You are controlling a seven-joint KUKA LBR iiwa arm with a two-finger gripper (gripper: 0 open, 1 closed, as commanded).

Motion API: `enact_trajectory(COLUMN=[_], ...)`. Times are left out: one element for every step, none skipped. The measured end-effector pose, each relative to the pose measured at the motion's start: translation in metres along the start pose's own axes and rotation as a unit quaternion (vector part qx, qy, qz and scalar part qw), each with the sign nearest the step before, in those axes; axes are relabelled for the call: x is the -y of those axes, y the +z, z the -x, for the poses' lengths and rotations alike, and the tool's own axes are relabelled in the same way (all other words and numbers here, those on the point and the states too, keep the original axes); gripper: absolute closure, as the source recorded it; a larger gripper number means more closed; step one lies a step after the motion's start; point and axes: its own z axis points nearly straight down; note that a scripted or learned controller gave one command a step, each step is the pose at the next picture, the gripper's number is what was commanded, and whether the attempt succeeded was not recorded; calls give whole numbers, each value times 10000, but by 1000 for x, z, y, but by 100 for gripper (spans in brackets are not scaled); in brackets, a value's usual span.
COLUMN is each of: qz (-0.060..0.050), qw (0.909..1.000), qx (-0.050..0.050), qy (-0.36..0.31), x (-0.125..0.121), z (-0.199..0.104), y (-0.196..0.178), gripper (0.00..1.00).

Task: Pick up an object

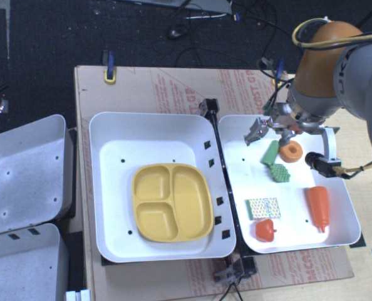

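Note:
My gripper (270, 133) hangs over the far part of the right bin (346, 237), open, with nothing between its fingers. Just below it lie a green knobbly piece (275, 163) and an orange ring (291, 152), side by side. An orange carrot-shaped item (319, 207) lies nearer the bin's right wall. A small patterned card (263, 207) and a red pepper-like toy (265, 230) sit at the near side of this bin.
The left bin (104, 168) holds a yellow divided plate (172, 201). A black divider (218, 162) runs between the bins. The arm's grey body with its orange band (327, 49) rises at the upper right. Loose white lids (23, 168) lie off the bench's left side.

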Motion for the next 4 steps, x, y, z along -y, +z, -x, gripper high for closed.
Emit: enact_trajectory(qz=[-10, 29, 55, 53], qw=[10000, 10000, 10000, 10000], qx=[-5, 0, 4, 7], qy=[-2, 0, -21, -17], x=[4, 2, -10, -8], z=[-1, -1, -3, 2], y=[64, 49, -5, -50], gripper=[0, 100, 100, 100])
